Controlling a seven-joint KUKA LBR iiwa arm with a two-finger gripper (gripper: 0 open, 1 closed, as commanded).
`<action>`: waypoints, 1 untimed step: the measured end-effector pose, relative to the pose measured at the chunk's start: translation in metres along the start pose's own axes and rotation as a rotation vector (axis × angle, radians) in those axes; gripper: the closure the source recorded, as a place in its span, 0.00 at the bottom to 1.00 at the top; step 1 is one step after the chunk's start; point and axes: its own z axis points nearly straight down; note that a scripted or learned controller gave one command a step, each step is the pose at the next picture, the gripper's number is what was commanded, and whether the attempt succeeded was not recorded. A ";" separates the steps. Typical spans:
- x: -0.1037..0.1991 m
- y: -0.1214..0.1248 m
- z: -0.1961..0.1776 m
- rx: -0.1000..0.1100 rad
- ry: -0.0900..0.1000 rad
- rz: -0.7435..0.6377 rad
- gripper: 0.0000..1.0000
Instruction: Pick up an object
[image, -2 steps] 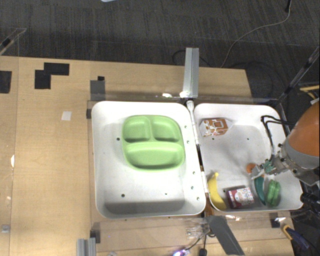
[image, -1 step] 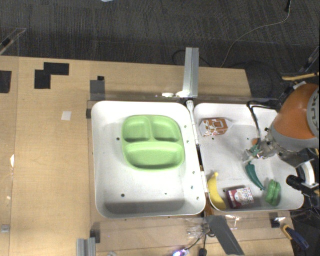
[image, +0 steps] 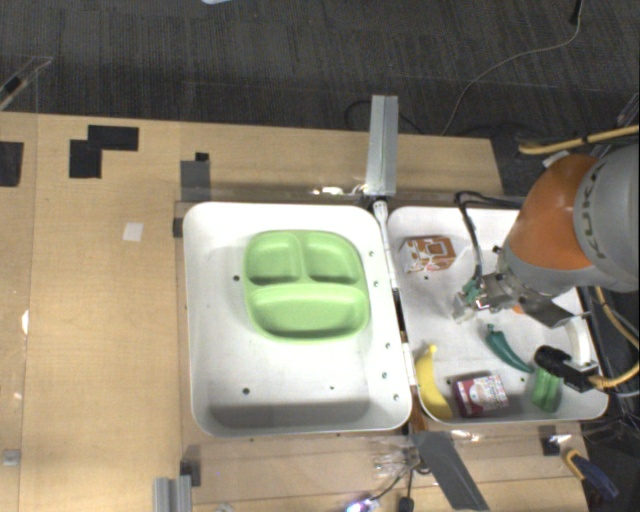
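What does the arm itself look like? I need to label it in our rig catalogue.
The arm is a thick, rounded grey body with a broad orange band above the wrist. Below that sits a grey wrist section ending in a small metallic gripper with greenish parts. Dark cables run along its lower side, and a yellow cable crosses above it.

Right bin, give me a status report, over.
Gripper low over right bin, nothing seen between its fingers. Snack packet behind it, banana and dark jar at front. Green tool close beside.
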 end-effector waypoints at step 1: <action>0.038 -0.012 -0.075 0.001 -0.001 0.096 1.00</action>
